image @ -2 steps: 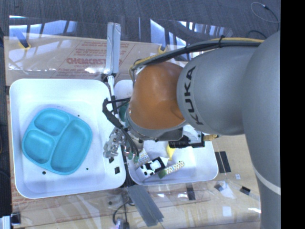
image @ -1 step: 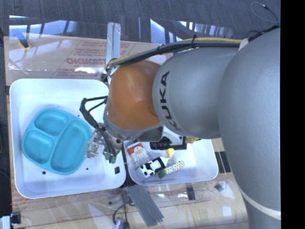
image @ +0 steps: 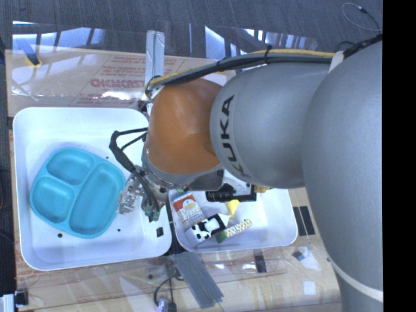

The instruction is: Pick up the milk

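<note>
The left shallow white bin (image: 26, 174) carries a light blue plastic plate with three compartments (image: 77, 190), lying flat toward that bin's left edge and well clear of its rim. Near the same bin's right edge, just beside the divide between the two bins, hangs the two-finger gripper (image: 140, 200), a cluster of metal and dark parts below the orange band (image: 179, 132) of the grey arm (image: 292, 122); black cables loop beside it. The view does not let one tell whether its fingers are spread or closed, and nothing can be seen between them. The right shallow white bin (image: 286, 229) is largely hidden under the arm, leaving its front part visible. There, near the front left corner, lies the milk, a small white carton with a red and orange label (image: 187, 210), tilted on its side and apart from the gripper. Touching it on the right is a black and white cow-patterned item (image: 209, 227), then a yellow piece (image: 232, 207) and a pale speckled bar (image: 238, 227) along the front edge.
</note>
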Controlling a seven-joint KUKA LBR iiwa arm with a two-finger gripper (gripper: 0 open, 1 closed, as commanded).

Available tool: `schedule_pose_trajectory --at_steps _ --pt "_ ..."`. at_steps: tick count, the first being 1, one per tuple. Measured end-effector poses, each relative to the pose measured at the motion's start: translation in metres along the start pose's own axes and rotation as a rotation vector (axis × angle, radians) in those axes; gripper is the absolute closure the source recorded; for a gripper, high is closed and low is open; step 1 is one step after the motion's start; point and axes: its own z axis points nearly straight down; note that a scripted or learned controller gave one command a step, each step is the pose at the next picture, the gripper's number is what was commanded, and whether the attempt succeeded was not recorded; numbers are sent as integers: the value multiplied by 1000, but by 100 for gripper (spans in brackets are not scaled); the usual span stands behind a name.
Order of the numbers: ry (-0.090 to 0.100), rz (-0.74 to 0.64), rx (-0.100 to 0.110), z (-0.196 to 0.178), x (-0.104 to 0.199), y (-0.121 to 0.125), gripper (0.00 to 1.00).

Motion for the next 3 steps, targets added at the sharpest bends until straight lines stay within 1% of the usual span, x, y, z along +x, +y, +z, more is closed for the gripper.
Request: schedule_pose_trajectory --at_steps 1,2,3 --pt "-3 532 -3 -12 16 41 100" --pt "-2 -32 -2 -2 19 43 100" --pt "0 -329 0 97 -6 -16 100"
